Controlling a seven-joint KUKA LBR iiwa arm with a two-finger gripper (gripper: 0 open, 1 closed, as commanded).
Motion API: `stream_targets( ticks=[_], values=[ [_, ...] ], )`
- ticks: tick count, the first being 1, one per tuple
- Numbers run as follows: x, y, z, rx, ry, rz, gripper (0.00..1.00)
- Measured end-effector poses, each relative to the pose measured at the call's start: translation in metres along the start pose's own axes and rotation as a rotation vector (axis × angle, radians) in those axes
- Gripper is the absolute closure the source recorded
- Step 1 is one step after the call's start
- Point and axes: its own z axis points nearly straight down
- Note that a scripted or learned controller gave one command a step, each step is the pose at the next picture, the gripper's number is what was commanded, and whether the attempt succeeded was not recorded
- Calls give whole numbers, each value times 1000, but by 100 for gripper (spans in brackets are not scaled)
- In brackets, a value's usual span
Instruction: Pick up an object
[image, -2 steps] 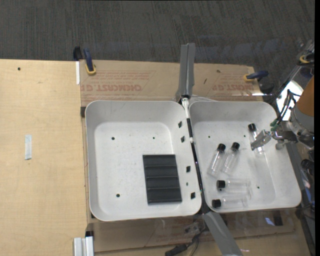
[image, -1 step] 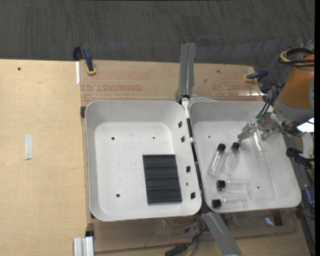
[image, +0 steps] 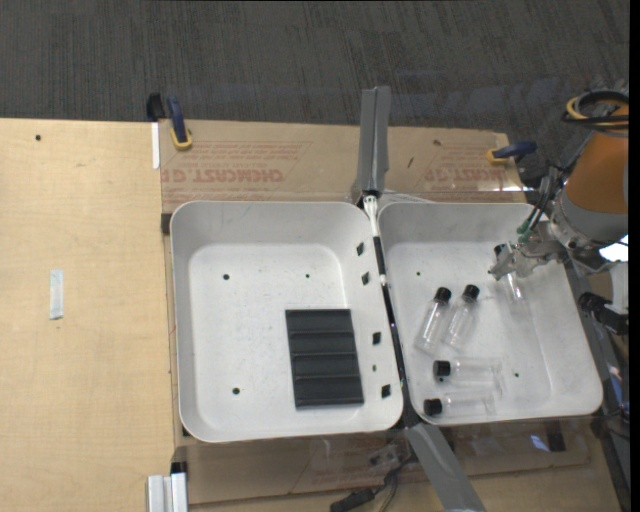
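Camera view: gripper (image: 510, 262), jaw state cannot be told, above right bin's (image: 560, 400) far side. Clear vials (image: 445, 320) lie just nearer-left, unheld. Risk: round, slick vials may roll from closing jaws

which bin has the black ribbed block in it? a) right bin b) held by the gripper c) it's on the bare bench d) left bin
d: the black ribbed block lies flat on the floor of the left bin, while the right bin holds the clear vials with black caps.
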Motion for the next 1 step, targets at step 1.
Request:
stream_targets(
  ticks=[1],
  values=[
    [44,10,-106,2,-3,60,100]
  ],
)
